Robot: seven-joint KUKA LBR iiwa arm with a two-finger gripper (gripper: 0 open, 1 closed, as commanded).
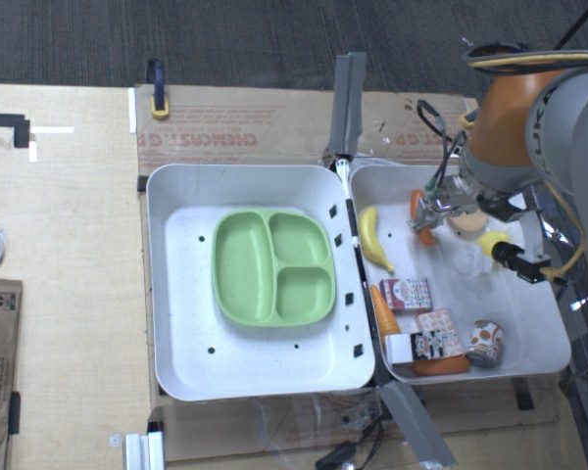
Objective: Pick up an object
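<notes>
Presently, arm position: the grey arm (544, 116) reached in from the right, its wrist lowered over the back part of the right bin (539, 360), where loose items were within vertical reach.
Gripper: the gripper (433, 209) sat low, just beside a small orange piece (417, 204) and a tan round item (465, 223); whether it was spread or closed could not be told, and nothing was seen held.
Pick candidates: the banana (374, 241) lay along the bin's left wall; a small carton (405, 293), a carrot (384, 311), a patterned box (437, 337), a red sausage-like item (441, 365) and a spotted can (484, 342) crowded the front, probably leaving little finger room.
Left bin: the left bin (176, 292) held a green divided plate (274, 267), flat and central, well apart from the arm.
Judgement: the pick had likely reached the descent stage at the back cluster; close neighbours raised the risk of a miss.
</notes>
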